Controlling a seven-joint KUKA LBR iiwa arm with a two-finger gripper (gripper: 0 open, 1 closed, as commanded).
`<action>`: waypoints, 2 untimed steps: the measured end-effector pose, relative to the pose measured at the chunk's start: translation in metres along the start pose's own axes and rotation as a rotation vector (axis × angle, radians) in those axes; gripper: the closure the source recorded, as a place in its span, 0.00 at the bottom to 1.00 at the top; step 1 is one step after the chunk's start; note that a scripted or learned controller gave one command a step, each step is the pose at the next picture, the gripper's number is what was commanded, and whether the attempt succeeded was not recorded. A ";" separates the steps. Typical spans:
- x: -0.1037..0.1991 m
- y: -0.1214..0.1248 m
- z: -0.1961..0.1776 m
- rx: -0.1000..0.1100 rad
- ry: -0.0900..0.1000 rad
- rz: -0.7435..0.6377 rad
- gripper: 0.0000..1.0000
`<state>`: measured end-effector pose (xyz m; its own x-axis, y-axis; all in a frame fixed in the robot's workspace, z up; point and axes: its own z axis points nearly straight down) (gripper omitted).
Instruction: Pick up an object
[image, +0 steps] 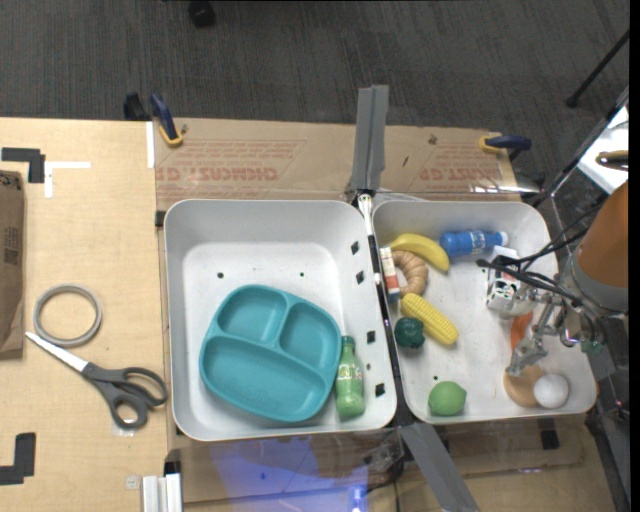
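Approach step, by my reading — the claw (532, 350) hangs low in the right white plastic bin (470, 405), just above the small orange carrot-like piece (519, 330) and the round tan disc with a white ball (540, 388). Whether its fingers are spread or pressed together I cannot tell. Next move calls for a short straight drop. The bin's right wall lies close beside the disc — open room lies toward the green ball (447, 398).

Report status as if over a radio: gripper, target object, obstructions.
Gripper low in right bin, near side, nothing seen between fingers. White ball and orange carrot right beside it. Corn and green ball farther left, apart.
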<state>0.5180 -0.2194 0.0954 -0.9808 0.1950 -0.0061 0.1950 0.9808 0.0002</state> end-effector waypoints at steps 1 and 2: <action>0.001 0.000 0.000 0.000 -0.003 -0.007 0.00; 0.003 -0.001 -0.001 0.000 -0.006 0.015 0.00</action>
<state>0.5145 -0.2197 0.0963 -0.9778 0.2093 -0.0123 0.2093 0.9778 0.0007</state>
